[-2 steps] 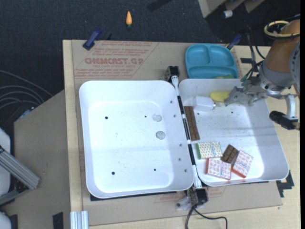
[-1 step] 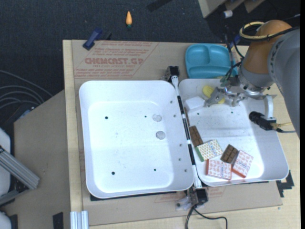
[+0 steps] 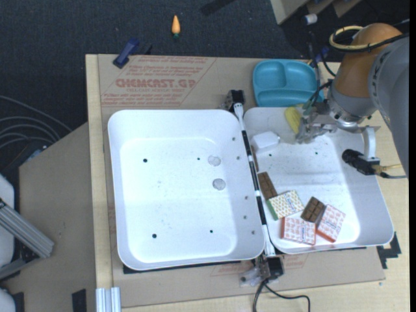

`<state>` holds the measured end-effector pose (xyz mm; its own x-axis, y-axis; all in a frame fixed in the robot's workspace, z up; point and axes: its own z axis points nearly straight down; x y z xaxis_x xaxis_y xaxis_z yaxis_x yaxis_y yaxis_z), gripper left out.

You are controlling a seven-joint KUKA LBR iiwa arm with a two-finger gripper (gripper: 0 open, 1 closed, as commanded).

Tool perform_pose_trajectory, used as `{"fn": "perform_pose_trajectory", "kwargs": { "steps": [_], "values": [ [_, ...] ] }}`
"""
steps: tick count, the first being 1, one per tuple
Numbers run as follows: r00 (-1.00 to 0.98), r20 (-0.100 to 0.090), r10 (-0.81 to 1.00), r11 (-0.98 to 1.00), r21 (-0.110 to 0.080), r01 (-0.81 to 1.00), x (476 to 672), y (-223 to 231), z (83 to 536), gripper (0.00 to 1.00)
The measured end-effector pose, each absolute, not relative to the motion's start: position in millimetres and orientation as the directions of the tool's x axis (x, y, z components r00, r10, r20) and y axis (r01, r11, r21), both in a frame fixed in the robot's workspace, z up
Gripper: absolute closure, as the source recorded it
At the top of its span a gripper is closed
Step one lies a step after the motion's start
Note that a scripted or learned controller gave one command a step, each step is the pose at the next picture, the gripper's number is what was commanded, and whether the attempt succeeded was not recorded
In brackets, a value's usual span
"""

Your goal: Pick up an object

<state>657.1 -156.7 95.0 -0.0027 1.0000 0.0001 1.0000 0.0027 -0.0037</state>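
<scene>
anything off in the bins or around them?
A small orange piece and a blue item lie beyond the bench's far edge, outside both bins. A teal tray sits behind the right bin.

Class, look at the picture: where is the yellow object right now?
The yellow object lies at the far end of the right bin, just left of the gripper and right of a small white block, below the blue tray.

White bins (image 3: 130, 129) smooth glossy plastic; blue tray (image 3: 279, 80) matt plastic; bench (image 3: 104, 90) bare wood.
</scene>
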Motion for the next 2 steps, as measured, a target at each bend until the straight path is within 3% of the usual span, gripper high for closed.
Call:
{"fn": "perform_pose_trajectory", "kwargs": {
  "steps": [1,2],
  "values": [
    [-0.003,0.000,1.000,0.003,-0.004,1.000,657.0,-156.7,94.8,0.00],
    [-0.001,0.001,1.000,0.001,-0.004,1.000,655.8,-109.9,84.5,0.00]
  ]
}}
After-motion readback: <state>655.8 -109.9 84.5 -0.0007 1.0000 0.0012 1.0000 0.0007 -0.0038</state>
